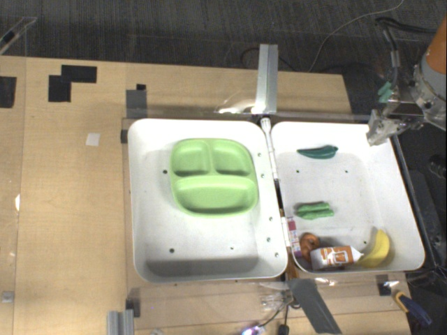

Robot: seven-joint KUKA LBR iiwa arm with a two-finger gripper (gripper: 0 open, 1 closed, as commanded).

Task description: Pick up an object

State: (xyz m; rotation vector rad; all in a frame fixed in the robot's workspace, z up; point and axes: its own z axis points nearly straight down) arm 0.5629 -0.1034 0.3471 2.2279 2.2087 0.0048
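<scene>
Metallic grey end effector, teal fittings

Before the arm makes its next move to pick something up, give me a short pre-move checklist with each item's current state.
1. Objects available in the right bin: dark green pepper, green pickle-like item, banana, small carton. Ok.
2. Gripper over a target: it sits at the bin's far right corner, beside no object. Not ok.
3. Gripper carrying anything: cannot tell.
4. Isolated targets: pepper and pickle-like item lie apart from everything. Ok.
5. Near-edge clutter: carton, banana and a small brown item crowd together. Not ok for a clean grasp.
6. Green tray in the left bin lies clear of the arm's path. Ok.
</scene>
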